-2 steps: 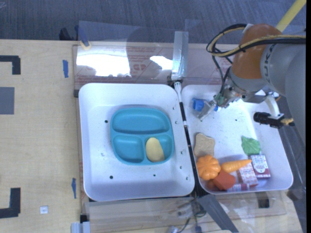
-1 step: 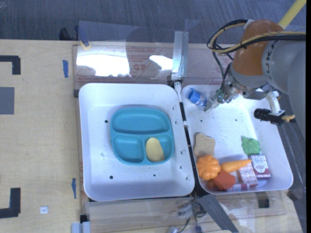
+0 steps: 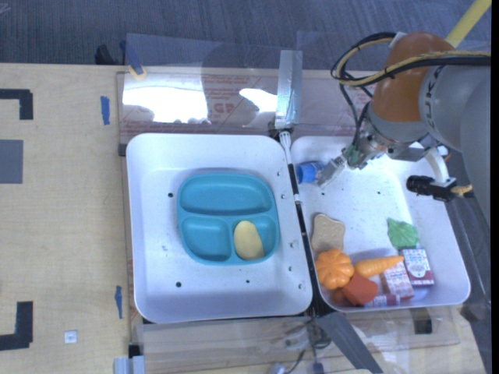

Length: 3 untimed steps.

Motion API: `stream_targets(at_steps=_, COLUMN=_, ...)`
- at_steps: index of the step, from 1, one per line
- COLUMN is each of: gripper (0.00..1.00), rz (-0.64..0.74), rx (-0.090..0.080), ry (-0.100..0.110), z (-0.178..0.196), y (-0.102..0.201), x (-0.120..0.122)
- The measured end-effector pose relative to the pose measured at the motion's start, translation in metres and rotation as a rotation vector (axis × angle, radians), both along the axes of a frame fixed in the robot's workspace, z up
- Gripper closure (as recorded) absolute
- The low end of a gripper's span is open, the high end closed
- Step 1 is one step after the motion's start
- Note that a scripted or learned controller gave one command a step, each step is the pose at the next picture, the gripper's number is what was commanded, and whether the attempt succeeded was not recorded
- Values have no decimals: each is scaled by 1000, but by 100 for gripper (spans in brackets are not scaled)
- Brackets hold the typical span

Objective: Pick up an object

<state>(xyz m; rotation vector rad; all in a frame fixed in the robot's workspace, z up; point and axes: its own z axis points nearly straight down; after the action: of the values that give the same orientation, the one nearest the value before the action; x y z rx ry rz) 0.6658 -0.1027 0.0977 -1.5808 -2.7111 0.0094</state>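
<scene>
The end effector (image 3: pixel 331 170) hangs low in the right bin's (image 3: pixel 437 209) far-left corner, just beside a blue object (image 3: pixel 307 171); whether its fingers grip anything I cannot tell. Toast slice (image 3: pixel 328 231), pumpkin (image 3: pixel 334 267) and carrot (image 3: pixel 378 266) lie nearer that bin's front.

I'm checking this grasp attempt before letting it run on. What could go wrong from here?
The gripper sits at the blue object, tight against the right bin's left wall, so it may scrape the wall or push the object away rather than catch it. The other items, the pumpkin, carrot and cartons, crowd one corner, so a later grab there could nudge neighbours.
</scene>
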Motion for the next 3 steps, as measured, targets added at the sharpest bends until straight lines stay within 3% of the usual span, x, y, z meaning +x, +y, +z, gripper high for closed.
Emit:
stream_targets(at_steps=1, gripper=0, rz=-78, rx=4, ry=-10, z=36, y=1, x=-11)
stream_targets(at_steps=2, gripper=0, rz=-14, rx=3, ry=-10, z=-11, y=-3, x=-39)
stream_targets(at_steps=3, gripper=0, rz=3, rx=5, ry=31, z=-13, y=-6, x=-17)
